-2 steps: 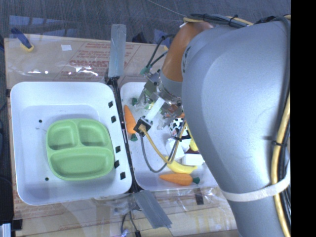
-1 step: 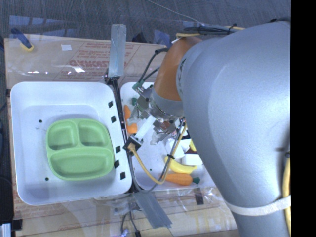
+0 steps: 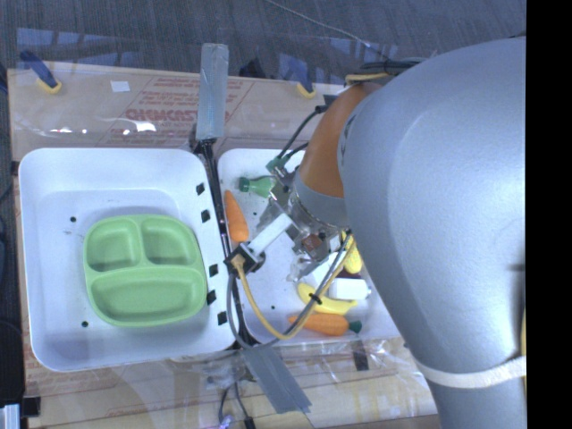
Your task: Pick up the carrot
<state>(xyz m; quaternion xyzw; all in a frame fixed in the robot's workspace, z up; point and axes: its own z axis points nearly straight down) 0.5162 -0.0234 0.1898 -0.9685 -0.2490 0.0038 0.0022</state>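
While the gripper [image 3: 308, 244] hangs over the right bin [image 3: 261, 159], its opening too hidden to tell, the carrot [image 3: 235, 217] lies left of it along the bin's left wall, long axis running far to near.

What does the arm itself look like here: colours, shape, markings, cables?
The arm is a bulky, rounded, smooth light grey shell; no markings are legible. An orange band rings it above the wrist, with a thin dark cable beside it. The gripper is a small metallic cluster, too cluttered to detail.
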